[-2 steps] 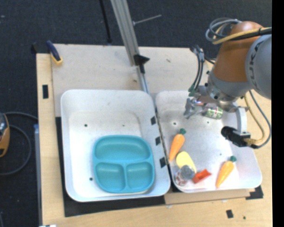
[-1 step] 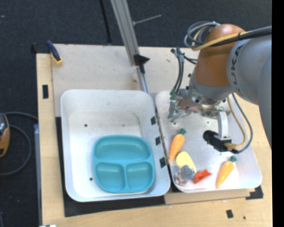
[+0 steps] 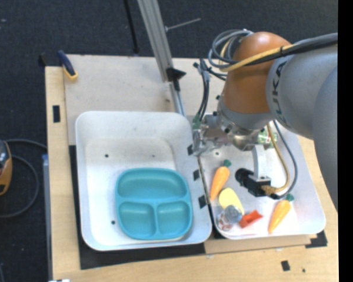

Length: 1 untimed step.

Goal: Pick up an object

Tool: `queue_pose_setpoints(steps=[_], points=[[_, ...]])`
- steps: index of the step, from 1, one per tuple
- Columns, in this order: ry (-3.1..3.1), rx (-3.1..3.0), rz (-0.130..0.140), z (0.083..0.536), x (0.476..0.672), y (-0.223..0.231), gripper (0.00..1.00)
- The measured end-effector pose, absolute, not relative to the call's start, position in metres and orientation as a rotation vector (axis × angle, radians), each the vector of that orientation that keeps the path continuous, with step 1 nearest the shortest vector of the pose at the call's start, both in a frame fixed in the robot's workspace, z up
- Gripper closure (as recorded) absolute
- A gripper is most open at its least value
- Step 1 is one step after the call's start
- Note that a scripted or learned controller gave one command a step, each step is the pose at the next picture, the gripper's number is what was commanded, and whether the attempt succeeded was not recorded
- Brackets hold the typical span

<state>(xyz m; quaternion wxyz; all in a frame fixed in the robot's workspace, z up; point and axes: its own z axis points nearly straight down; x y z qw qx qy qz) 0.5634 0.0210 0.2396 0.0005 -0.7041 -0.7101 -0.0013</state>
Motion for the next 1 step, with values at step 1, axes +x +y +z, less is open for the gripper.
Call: queue_pose_setpoints(steps=[1], points=[[-2.23, -2.211, -0.004, 0.2509, 0.5445, 0.0683, 1.0]])
